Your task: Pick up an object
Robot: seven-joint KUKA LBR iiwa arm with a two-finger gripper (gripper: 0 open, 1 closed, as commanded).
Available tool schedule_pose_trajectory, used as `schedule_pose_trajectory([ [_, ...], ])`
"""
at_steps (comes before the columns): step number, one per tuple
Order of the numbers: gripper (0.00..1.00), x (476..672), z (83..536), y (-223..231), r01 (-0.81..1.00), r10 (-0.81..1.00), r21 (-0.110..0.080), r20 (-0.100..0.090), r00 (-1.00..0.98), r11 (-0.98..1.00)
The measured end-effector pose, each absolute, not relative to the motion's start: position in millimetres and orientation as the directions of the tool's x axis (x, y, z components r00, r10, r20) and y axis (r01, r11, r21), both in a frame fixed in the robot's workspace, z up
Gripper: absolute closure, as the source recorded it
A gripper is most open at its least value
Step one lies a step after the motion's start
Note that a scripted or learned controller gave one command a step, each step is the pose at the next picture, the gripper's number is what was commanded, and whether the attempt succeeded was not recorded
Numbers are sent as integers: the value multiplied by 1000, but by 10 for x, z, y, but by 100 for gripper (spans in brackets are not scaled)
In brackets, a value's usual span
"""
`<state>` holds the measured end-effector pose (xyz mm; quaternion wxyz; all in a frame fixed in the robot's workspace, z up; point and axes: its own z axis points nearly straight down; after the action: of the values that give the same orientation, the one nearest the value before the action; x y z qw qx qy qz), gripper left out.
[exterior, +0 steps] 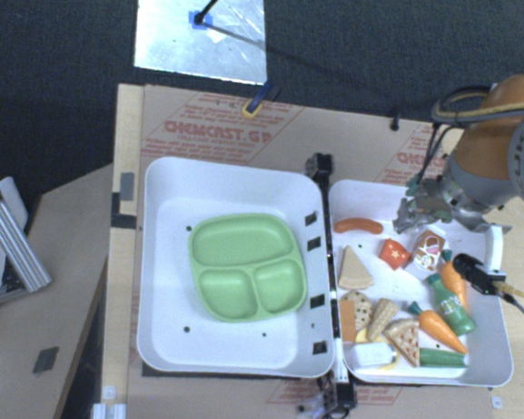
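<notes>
We see two white bins side by side on the worktop (pixel 206 122). The left bin (pixel 167 205) carries a green divided plate (pixel 246 265) near its centre. The right bin (pixel 495 357) holds a clutter of toy foods: a sausage (pixel 359 226) at eleven o'clock, a red piece (pixel 394 254) near the middle, a bread wedge (pixel 355 270) at nine o'clock, two carrots (pixel 443 329) and a green bottle (pixel 451 305) toward three, and crackers (pixel 382 318) at six. The gripper (pixel 413 217) hangs over the bin's twelve o'clock edge, just beside the sausage and above the red piece. We cannot tell how its jaws stand.
</notes>
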<state>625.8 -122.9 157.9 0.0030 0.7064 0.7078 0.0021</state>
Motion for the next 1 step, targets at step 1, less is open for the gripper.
schedule_pose_trajectory([
  [1, 100, 6211, 2201, -1265, 1000, 1000, 8, -2, -3, 3],
])
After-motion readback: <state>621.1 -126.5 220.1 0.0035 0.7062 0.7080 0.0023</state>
